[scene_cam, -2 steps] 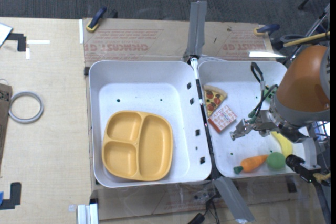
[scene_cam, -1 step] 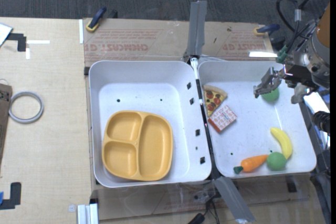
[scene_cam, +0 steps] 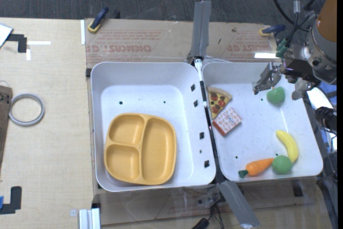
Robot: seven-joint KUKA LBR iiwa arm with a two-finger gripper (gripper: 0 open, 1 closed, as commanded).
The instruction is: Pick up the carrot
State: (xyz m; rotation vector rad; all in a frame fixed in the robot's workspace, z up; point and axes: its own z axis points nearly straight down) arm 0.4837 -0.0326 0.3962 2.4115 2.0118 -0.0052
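Robotics lab: clamped cardboard, twin white bins, tape roll.

The grey robot arm with its orange band runs off the right edge, so just its wrist end is in frame. Its dark two-finger gripper stands over the far side of the round green fruit, covering part of it. The small red-and-white printed box carries lettering too small to read.

Fixed above the bench, looking down at a slant, taking in both bins whole.
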